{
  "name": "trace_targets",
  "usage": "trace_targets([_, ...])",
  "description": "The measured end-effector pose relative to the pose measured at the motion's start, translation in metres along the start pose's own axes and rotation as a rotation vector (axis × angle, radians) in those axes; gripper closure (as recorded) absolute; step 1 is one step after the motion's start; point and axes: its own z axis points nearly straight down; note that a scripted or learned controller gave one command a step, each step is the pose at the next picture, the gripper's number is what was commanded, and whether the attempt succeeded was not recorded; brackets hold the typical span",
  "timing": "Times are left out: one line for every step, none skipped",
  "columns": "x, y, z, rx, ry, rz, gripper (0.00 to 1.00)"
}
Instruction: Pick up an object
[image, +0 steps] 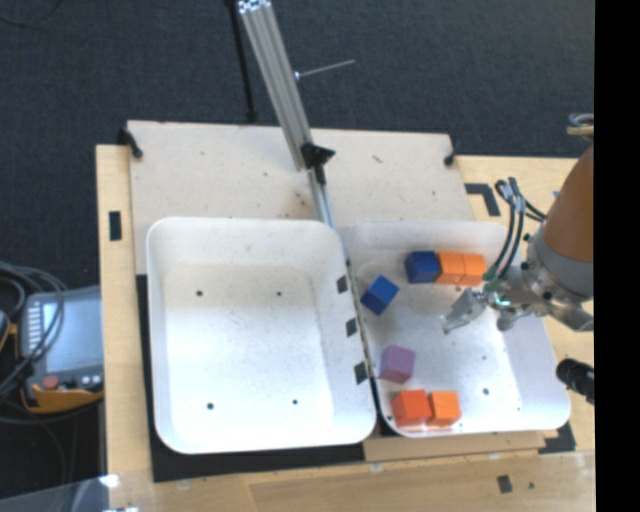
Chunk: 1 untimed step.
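The right bin (520, 385) holds several blocks. At the back, a blue block (423, 266) touches an orange block (462, 268). Another blue block (379, 295) lies near the left wall, with a purple block (397, 364) below it. Two orange blocks (425, 408) sit side by side at the front edge. My gripper (484, 315) hovers low over the bin's right middle, just in front of the back orange block. It is open, one finger (459, 313) pointing left, and nothing lies between the fingers.
The left bin (250, 330) stands beside the right one, and the two share a middle wall. A slanted metal rail (285, 85) rises from behind the bins. Cables (515, 215) hang by the arm's wrist at the right.
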Motion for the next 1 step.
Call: trace_targets([-0.0005, 0.0007, -0.0021, -0.005, -0.001, 0.003, 0.00])
